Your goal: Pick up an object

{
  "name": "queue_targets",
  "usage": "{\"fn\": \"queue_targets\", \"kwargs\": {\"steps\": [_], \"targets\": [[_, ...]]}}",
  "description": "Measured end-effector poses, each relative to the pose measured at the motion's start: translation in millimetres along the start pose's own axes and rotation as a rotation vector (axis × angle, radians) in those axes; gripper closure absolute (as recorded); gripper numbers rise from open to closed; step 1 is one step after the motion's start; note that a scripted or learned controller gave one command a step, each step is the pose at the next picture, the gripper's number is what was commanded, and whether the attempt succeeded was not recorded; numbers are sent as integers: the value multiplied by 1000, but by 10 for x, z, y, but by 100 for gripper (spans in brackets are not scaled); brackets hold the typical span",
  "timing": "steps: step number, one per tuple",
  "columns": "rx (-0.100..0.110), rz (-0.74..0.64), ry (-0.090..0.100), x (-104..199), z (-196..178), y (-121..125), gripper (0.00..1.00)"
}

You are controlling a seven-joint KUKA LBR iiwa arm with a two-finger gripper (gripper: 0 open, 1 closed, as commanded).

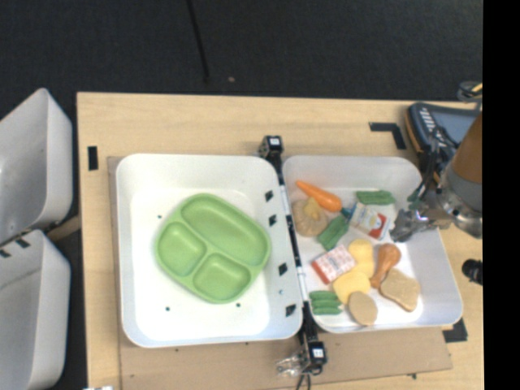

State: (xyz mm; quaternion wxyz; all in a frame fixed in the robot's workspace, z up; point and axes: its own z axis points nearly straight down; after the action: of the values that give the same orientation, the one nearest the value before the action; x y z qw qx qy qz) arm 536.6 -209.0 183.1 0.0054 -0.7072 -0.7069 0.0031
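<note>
The gripper (404, 227) hangs over the right bin (435, 287), whether open or closed I cannot tell. Toy food lies just left of it and below: a carrot (318, 194), a drumstick (385, 262). Farther left, a green divided plate (212, 248) sits in the left bin (134, 299) on the wooden tabletop (203, 124), dark floor (244, 31) beyond.

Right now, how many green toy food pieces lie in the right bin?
3: one at the top right, one in the middle beside the carrot, one near the bottom left corner. Others may be hidden underneath.
</note>
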Motion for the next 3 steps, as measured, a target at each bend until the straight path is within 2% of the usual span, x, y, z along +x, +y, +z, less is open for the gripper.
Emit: {"fn": "queue_targets", "kwargs": {"steps": [1, 2, 3], "targets": [[-19, -6, -7, -198, 839, 969, 100], [-5, -1, 0, 522, 829, 11, 100], [-25, -8, -3, 1133, -457, -204, 100]]}}
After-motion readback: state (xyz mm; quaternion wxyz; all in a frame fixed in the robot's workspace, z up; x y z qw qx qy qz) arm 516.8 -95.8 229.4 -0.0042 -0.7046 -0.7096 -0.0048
